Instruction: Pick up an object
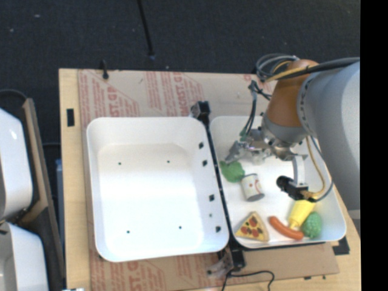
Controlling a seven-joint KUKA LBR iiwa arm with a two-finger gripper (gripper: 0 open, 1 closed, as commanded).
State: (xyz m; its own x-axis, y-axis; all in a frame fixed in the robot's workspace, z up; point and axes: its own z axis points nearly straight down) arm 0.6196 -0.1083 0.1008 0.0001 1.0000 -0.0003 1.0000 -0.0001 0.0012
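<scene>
Bench [121, 93]: a cardboard-topped board under both my bins.
My arm [330, 111]: grey, with an orange band, reaching in from the right over the right bin.
Left bin [148, 190]: white and shallow, beside the right bin, a black divider between them.
Right bin [233, 126]: white, bearing all the small things.
My pincer [239, 152]: low at the right bin's left side, just above the green lump; I cannot tell how it stands.
Green lump [231, 171]: near the divider, beside the can.
Can [252, 187]: mid-bin, tilted.
Pizza slice [253, 228]: front edge.
Sausage [285, 227]: right of the slice.
Yellow piece [300, 213]: touching the green leafy piece [313, 224].
</scene>
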